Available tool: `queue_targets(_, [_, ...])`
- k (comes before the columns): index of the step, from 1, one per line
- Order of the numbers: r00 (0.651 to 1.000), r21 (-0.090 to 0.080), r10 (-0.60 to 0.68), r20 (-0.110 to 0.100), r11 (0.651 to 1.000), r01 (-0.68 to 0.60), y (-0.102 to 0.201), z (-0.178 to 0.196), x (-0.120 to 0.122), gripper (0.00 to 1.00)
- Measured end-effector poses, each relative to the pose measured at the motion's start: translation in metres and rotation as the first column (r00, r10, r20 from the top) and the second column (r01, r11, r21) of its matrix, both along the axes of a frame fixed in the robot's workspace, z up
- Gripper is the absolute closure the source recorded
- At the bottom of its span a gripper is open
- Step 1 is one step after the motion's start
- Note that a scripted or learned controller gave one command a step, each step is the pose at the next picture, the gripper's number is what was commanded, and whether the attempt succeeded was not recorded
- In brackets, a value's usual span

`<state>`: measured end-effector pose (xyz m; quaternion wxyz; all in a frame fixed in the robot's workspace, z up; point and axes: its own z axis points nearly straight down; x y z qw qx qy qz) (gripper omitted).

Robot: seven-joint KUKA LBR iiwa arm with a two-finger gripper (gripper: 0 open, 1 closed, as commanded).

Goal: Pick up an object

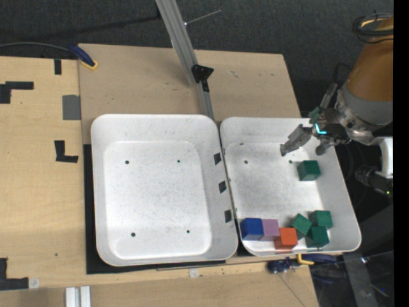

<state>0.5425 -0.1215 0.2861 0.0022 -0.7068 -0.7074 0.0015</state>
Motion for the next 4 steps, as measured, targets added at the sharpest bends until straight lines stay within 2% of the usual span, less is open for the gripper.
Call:
queue_targets(1, [1.0,-0.001,0.002,0.004,1.0,-0.002,0.0,0.002,0.001,0.0])
queue_targets(4, [1.0,0.0,0.0,-0.004,1.0,0.0,-0.007,-0.186,-0.014,0.0])
